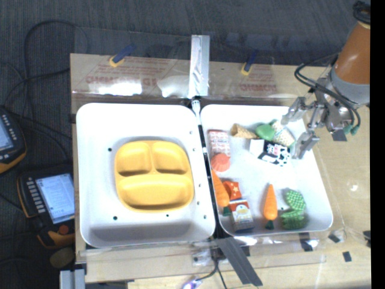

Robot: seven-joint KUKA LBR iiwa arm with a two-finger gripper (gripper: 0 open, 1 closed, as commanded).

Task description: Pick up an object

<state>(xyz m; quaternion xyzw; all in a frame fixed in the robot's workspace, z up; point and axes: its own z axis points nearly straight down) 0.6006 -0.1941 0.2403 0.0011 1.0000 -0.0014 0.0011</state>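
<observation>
My gripper (299, 128) hangs over the upper right corner of the right bin (320, 191), its two fingers spread apart with nothing between them. Just left of and below it lie a green toy (265, 130), a black-and-white cow-patterned piece (274, 153) and a tan cone-shaped piece (242, 131). Lower in the bin lie an orange carrot (270, 203), a green knobbly item (294, 209), a small carton (241, 214), a red round piece (221, 162) and a wrapped packet (219, 141).
The left bin (90, 161) holds a yellow divided tray (154, 174). A metal divider (200, 65) stands behind the seam between the bins. Cables and a handheld pendant (48, 197) lie off the bench's left side.
</observation>
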